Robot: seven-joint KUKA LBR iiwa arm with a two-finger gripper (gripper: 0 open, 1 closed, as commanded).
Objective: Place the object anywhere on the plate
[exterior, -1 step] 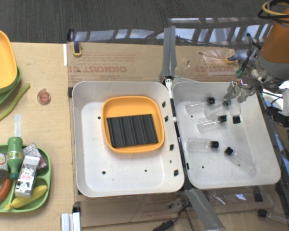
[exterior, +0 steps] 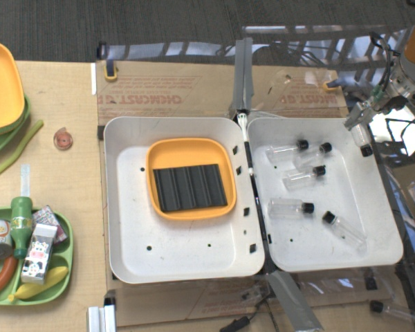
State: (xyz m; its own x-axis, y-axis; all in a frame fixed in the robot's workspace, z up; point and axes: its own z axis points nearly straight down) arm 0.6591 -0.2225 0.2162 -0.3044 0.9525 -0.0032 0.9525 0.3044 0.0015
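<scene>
The task's things are clear vials with black caps, lying in the right bin (exterior: 387, 251): one near the top (exterior: 289, 149), one beside it (exterior: 323, 147), one in the middle (exterior: 304, 177), one lower (exterior: 290, 208) and one at the lower right (exterior: 342, 228). The plate (exterior: 191, 152) — orange, with a dark ribbed mat (exterior: 191, 188) on it — sits in the left bin (exterior: 124, 241). The end effector (exterior: 365, 113) hangs at the right bin's upper right edge, off to the side of every vial; whether it is spread or pressed together cannot be told from here. The step in hand looks like the pick. It would go best on a vial lying apart from the others — the lower-right one seems a fair choice — gripped across its body, since the tubes will probably roll.
</scene>
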